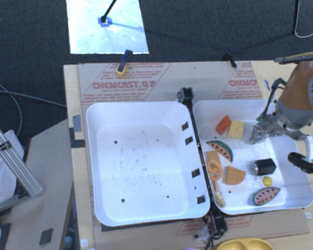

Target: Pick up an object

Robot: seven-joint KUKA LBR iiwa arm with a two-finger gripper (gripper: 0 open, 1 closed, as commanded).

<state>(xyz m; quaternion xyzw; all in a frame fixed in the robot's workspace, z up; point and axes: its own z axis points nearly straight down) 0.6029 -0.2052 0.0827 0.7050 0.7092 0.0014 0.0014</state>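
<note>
In the right bin (298,195), an orange block (223,125) and a yellow block (236,129) touch near the far edge. Watermelon slices lie at the left wall (220,149) and near edge (266,195); a black block (265,166) sits mid-bin.

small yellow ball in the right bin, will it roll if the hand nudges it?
Probably: the small yellow ball looks round and sits loose on the right bin floor. It looks light. The black block beside it might stop it.

One fixed overhead cam, slanted down, mid-range; both bins (148,164) framed, bench (158,74) far edge up top.
</note>
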